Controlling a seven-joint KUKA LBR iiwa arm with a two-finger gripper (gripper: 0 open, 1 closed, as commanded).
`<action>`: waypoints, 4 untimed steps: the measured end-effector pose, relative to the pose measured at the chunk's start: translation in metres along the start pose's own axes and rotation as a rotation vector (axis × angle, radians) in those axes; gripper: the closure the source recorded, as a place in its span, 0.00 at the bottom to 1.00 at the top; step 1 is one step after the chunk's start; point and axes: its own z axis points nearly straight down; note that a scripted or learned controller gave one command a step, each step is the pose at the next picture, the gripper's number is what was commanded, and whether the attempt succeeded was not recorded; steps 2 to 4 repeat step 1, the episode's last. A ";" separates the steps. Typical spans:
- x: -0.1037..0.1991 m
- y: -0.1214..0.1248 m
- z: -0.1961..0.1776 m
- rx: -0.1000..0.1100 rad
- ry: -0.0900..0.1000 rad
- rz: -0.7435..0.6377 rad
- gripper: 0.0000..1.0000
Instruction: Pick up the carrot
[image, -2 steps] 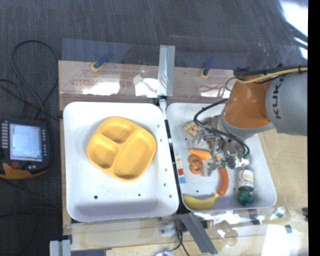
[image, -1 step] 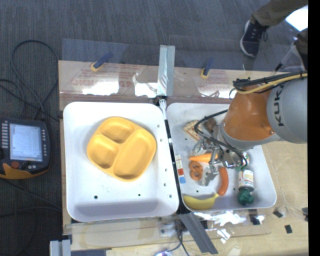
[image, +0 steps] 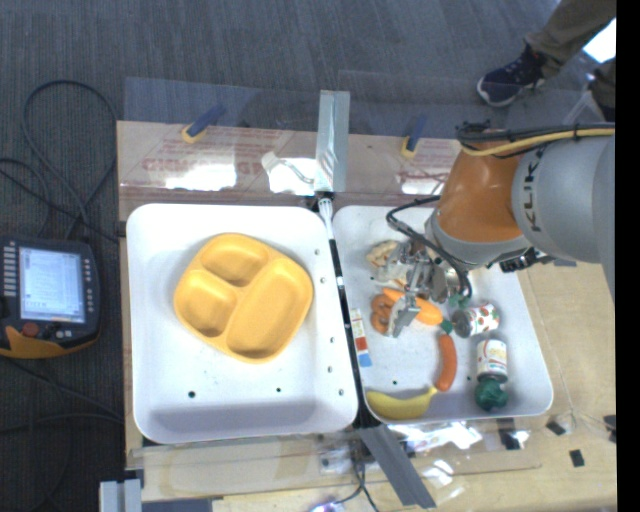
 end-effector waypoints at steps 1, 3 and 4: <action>-0.002 0.000 -0.012 0.003 -0.008 -0.001 1.00; -0.002 0.000 -0.012 0.003 -0.008 -0.001 1.00; -0.002 0.000 -0.012 0.003 -0.008 -0.001 1.00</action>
